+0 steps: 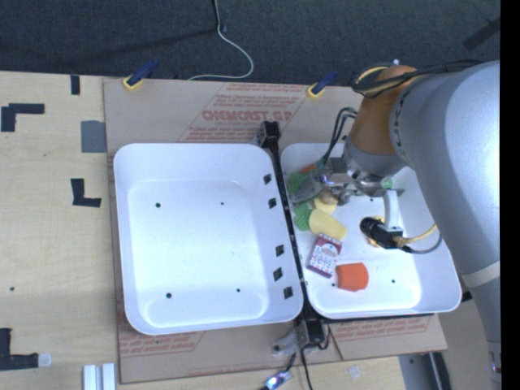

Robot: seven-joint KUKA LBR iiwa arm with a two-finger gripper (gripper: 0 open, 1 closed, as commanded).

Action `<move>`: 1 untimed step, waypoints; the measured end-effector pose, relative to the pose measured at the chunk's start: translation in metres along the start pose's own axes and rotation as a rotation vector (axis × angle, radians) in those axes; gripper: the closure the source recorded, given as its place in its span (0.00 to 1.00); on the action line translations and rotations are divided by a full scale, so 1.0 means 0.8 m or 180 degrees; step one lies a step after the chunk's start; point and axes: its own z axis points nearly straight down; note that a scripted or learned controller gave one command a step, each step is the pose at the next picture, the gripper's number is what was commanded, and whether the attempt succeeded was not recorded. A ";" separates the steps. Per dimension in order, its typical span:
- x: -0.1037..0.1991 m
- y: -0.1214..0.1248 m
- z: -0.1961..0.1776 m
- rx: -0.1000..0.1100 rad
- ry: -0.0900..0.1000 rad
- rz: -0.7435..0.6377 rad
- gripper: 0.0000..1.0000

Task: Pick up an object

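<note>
My gripper (331, 182) hangs low over the upper left part of the right bin (410, 292), at the end of the grey arm with the orange band (375, 124). It is right above a cluster of small objects. A yellow piece (327, 219) lies just below it, with green pieces (302, 215) to its left and another green item (301, 183) beside the gripper. Further toward the front lie a red and white packet (323, 258) and an orange block (352, 276). The gripper's body hides what is directly beneath it.
The left bin (123, 162) sits alongside, parted from the right bin by a black divider with clips (280, 218). A black connector with a yellow cable (380, 232) hangs over the right bin. The bulky arm covers that bin's right side.
</note>
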 end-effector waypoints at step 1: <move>-0.001 -0.005 -0.013 0.0020 0.0003 0.0008 1.00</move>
